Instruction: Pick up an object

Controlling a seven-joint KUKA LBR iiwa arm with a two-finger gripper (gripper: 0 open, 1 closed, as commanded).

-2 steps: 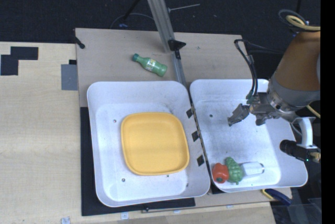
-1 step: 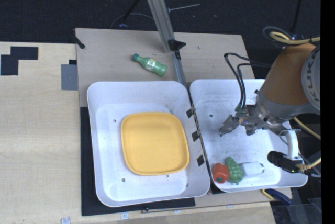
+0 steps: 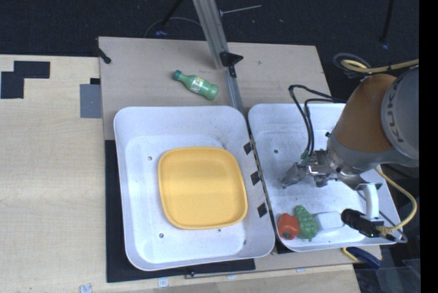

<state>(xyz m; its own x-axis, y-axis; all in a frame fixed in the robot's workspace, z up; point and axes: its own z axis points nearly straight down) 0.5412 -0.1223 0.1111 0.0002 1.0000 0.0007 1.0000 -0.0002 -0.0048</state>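
Clearance, both bins
I've got bare floor in R bin (image 3: 275,129) far-left corner; red item (image 3: 288,226) + green item (image 3: 307,223) block near edge. Yellow plate (image 3: 202,187) covers L bin (image 3: 137,141) centre.

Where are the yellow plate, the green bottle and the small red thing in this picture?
yellow plate (image 3: 202,187), camera view, middle of its flat face.
green bottle (image 3: 198,85), camera view, middle of its body.
red thing (image 3: 288,226), camera view, its centre.

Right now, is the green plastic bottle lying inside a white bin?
No, the green plastic bottle lies on the pale bench beyond the left white bin.
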